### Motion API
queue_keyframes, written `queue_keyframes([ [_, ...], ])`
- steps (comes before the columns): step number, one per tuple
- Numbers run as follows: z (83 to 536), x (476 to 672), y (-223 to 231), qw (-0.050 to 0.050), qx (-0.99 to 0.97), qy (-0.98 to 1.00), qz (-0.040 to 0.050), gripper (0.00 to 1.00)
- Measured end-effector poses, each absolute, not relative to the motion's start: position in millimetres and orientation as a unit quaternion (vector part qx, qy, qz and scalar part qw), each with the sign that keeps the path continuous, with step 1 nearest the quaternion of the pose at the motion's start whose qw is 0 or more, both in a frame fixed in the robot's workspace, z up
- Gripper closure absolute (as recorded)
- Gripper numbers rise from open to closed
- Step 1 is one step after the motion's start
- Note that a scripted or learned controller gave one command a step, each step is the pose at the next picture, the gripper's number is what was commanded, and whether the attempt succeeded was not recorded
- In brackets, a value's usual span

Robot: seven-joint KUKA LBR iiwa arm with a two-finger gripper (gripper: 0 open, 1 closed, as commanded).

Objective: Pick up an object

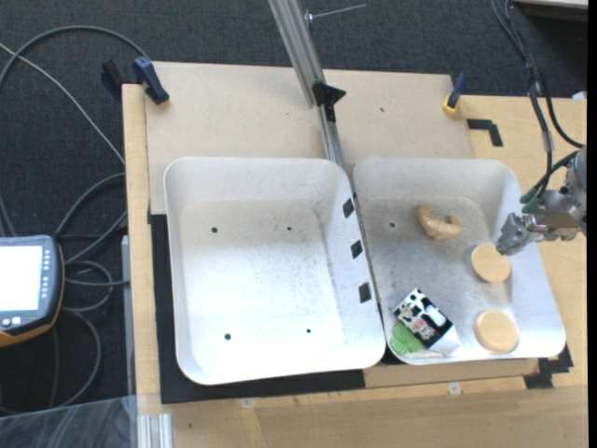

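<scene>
We hover our grey two-finger gripper (512, 236), grip unclear, beside a round tan disc (491, 264); next comes lowering onto it.

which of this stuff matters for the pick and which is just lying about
For the job: end effector; upper tan disc, lower tan disc, curved tan piece, black-and-white packet; right bin.

Lying about: left bin, blue clamp, yellow clamp, handheld screen.

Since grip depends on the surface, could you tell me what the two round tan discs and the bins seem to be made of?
Upper disc and lower disc: matte tan, flat, evenly coloured, possibly wood or foam; unclear. Right bin and left bin: smooth white moulded plastic, judging by the rounded corners and speckled scuffs.
</scene>
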State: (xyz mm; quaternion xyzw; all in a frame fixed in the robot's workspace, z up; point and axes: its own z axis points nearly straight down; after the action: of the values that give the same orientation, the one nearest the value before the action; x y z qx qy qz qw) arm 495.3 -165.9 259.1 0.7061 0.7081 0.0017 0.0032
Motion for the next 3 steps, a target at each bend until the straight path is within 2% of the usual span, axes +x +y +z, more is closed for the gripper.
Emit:
queue_keyframes([
  [3,236.7,543.1,-36.4,-0.001,0.705,0.709,0.0005,1.00],
])
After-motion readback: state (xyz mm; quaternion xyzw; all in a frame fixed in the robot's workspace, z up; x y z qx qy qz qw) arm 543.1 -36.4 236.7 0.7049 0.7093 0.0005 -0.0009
